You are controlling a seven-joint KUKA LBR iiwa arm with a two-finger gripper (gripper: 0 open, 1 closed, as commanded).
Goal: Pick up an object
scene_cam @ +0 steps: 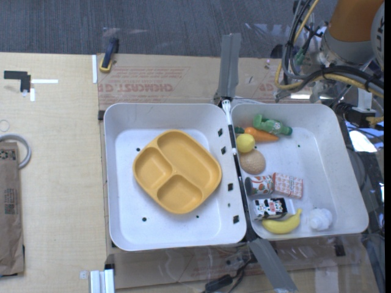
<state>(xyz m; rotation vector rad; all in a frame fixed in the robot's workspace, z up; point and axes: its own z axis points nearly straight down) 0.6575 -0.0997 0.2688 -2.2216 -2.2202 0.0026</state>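
At the lower edge of the frame: a strip of bench [183, 267] with clear plastic and dark hardware below both bins.
Lower right, near wall of the right bin [342, 163]: a yellow banana [282, 223] lies along the wall, with a crumpled white object [319, 218] just right of it.
Just above the banana: a small black-and-white carton [270, 207].
Middle of the right bin: a small red-and-white can [259, 185] on its side, a red-and-white packet [288, 185] just to its right.
Left side of the right bin: a tan rounded object [252, 162], with a yellow lemon [245, 142] touching it above.
Far end of the right bin: an orange carrot [261, 134], and a green bottle [272, 125] lying against it.
Left bin [116, 163]: a yellow divided plate [177, 171], three compartments, sits in the middle, tilted in the frame.
Left edge of the frame: a brown paper bag [11, 203] on the wooden bench.
Upper left: a yellow-and-black tool [109, 54] at the cardboard's edge.
Upper right corner: the arm [357, 17], orange band and looped cables, stands behind the right bin.
Gripper: whether it is spread or closed, I cannot tell.
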